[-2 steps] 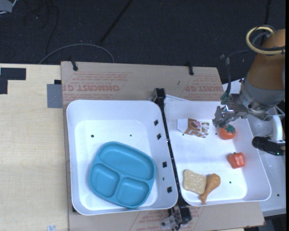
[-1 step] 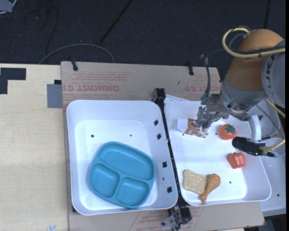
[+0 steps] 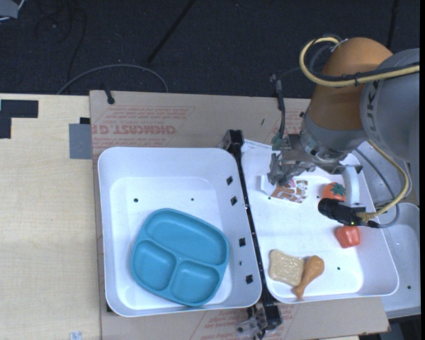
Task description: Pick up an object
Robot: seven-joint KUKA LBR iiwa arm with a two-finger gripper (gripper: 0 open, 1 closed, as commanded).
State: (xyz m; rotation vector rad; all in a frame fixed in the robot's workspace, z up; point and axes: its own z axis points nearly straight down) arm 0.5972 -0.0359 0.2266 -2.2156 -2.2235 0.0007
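Camera view: end effector (image 3: 280, 178), grip state unclear, hovers touching the small printed packet (image 3: 292, 190) in the right bin (image 3: 382, 275).

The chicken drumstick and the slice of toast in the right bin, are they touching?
Touching. The camera view shows the drumstick lying against the toast's right edge, slightly overlapping it, with no white bin floor between them.

Two white bins (image 3: 166, 163), one blue tray (image 3: 178, 256), five small objects (image 3: 295, 268).

We see two white bins (image 3: 113, 190), a blue divided plate (image 3: 178, 256), a tan drumstick (image 3: 308, 273), beige toast (image 3: 285, 266), a red-orange pepper (image 3: 348, 236), a grey arm (image 3: 393, 112) banded orange.
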